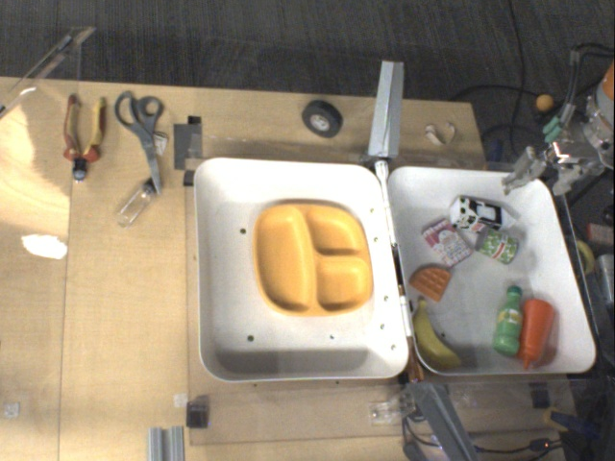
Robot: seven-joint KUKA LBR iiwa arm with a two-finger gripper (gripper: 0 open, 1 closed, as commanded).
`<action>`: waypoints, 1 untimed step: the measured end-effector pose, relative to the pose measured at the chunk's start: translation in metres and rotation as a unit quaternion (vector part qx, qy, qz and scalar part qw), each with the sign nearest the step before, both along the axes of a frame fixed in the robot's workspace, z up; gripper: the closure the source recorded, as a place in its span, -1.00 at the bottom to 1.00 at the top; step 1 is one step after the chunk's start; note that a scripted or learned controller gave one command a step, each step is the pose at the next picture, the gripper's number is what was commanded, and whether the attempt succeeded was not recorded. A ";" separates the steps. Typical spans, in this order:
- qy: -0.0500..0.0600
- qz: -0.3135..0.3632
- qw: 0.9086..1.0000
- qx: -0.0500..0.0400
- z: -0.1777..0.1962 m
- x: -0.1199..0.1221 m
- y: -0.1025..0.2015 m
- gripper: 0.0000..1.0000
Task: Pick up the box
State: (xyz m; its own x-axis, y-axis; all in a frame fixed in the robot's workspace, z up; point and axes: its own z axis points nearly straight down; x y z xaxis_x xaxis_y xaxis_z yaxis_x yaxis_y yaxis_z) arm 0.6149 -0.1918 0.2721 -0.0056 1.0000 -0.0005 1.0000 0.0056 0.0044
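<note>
The box [478, 212] is small, white with black patches, and lies on its side in the upper middle of the right bin [567, 286]. My gripper [550, 161] hangs over the bin's far right corner, up and to the right of the box and well apart from it. Nothing shows in its grasp. The arm comes in from the right edge above it.
Around the box lie a pink packet [448, 242], a green can [498, 248], an orange ridged piece [431, 281], a banana [434, 339], a green bottle [508, 322] and an orange carrot-like item [536, 332]. The left bin [221, 257] holds a yellow divided tray [312, 256].
</note>
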 end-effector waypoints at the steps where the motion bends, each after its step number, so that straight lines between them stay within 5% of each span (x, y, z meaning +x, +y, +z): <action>1: 0.001 -0.017 1.000 0.000 -0.099 0.023 0.040 -1.00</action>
